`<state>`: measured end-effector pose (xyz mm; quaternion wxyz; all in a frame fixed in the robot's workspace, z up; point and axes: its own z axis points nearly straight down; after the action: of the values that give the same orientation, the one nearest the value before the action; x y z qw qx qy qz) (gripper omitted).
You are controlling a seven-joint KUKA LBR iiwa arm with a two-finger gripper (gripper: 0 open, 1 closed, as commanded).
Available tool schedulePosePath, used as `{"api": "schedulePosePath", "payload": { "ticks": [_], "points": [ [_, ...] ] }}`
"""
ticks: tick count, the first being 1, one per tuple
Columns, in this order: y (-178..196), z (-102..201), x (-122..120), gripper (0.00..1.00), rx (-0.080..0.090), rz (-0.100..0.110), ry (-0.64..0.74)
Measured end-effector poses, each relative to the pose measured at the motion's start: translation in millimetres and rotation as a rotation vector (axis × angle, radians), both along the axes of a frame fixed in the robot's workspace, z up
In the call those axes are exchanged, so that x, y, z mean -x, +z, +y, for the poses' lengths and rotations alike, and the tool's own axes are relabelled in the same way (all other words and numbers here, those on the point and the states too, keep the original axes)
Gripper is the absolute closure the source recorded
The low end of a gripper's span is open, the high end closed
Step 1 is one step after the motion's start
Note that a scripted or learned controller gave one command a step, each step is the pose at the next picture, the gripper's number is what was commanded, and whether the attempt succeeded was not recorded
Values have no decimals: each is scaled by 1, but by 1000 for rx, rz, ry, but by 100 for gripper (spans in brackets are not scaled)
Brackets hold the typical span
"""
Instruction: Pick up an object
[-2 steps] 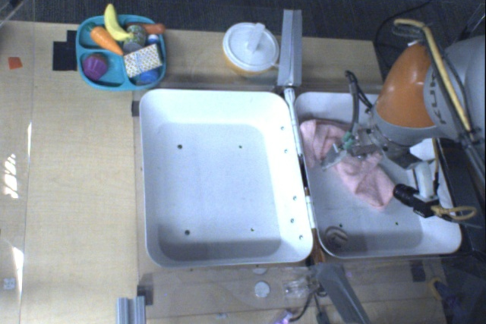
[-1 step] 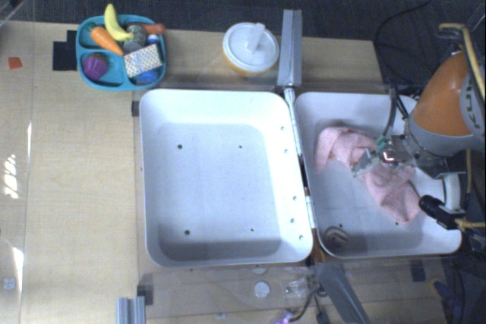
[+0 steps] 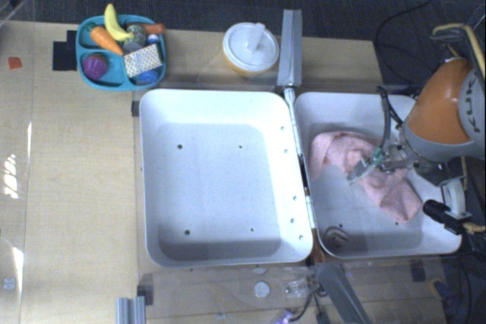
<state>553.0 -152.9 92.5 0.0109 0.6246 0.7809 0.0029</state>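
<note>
Right bin (image 3: 448,243): pink cloth (image 3: 364,167) lying crumpled mid-bin, bare floor showing along its near and far walls. Hand (image 3: 373,163) pressing down on the cloth's middle; finger spread cannot be told. Left bin (image 3: 152,163): sitting beside it, walls touching, on the surface (image 3: 68,201)

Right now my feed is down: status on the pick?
Gripper low in right bin, on pink cloth. Grasp unconfirmed. Nothing else near the cloth.

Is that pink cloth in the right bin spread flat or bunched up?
Bunched up: the pink cloth lies in rumpled folds across the right bin, gripper down on it.
</note>
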Motion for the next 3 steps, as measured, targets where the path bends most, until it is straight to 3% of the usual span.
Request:
{"api": "schedulePosePath", "payload": {
  "ticks": [2,3],
  "points": [
    [0,-5,3,0,1,3,149],
    [0,-21,-6,0,-1,3,200]
  ]
}}
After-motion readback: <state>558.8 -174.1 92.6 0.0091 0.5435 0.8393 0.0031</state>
